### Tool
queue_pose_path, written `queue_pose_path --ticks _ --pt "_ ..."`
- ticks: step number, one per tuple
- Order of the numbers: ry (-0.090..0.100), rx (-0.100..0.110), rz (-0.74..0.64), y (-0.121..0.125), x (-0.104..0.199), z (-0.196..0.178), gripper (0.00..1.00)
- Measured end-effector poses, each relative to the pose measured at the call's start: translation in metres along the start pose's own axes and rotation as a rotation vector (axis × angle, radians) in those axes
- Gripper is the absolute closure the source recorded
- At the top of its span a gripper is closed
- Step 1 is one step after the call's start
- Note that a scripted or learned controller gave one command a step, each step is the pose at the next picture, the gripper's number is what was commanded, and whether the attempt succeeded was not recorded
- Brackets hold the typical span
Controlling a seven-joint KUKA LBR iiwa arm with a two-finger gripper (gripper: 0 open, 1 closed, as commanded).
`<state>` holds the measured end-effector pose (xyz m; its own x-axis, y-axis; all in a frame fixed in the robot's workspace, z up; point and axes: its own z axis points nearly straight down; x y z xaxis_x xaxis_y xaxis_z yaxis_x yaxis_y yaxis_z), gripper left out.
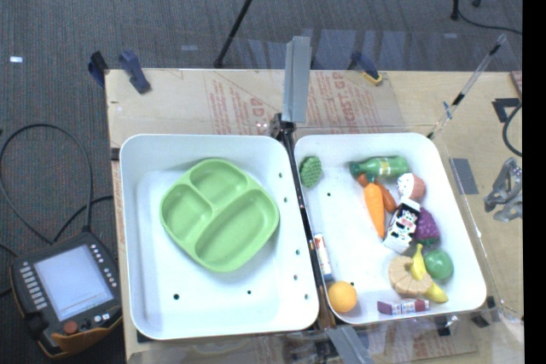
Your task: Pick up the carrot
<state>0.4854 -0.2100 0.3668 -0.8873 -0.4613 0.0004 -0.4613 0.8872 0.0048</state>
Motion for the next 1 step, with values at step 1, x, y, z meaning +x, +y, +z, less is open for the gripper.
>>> queue_pose_path --ticks 1 --pt "-0.004 0.005 -0.191 -0.0011 -0.0004 -0.0207 1.0"
